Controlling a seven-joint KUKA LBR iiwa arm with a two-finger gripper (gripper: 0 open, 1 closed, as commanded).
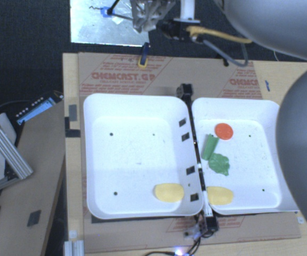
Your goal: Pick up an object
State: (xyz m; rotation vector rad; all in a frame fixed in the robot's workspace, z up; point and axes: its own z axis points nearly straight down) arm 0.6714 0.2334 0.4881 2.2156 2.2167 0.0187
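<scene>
Two shallow white plastic bins, matte with rounded corners, sit side by side on a sheet of printed brown cardboard (pixel 121 73) laid over the desk (pixel 41 159), joined along a dark centre seam fitted with small black clips. Left bin (pixel 97 143): one flat, rounded yellow piece (pixel 168 192), smooth, lying at the near right corner close against the dividing wall. Right bin (pixel 260 159): one flat orange disc (pixel 223 131) toward the far left part; just nearer, a short green cylinder-like piece (pixel 210 146) lying at a slant; touching or just beside its near end, a crumpled leafy green piece (pixel 219 164); and a second rounded yellow piece (pixel 219 196) at the near left corner, against the dividing wall. The gripper (pixel 145 15), metallic grey, hangs at the far edge of the scene, above a shiny silver panel (pixel 97 12) and well apart from both bins; whether its jaws are released or clenched cannot be told. A yellow cable (pixel 217 34) runs from the wrist.
</scene>
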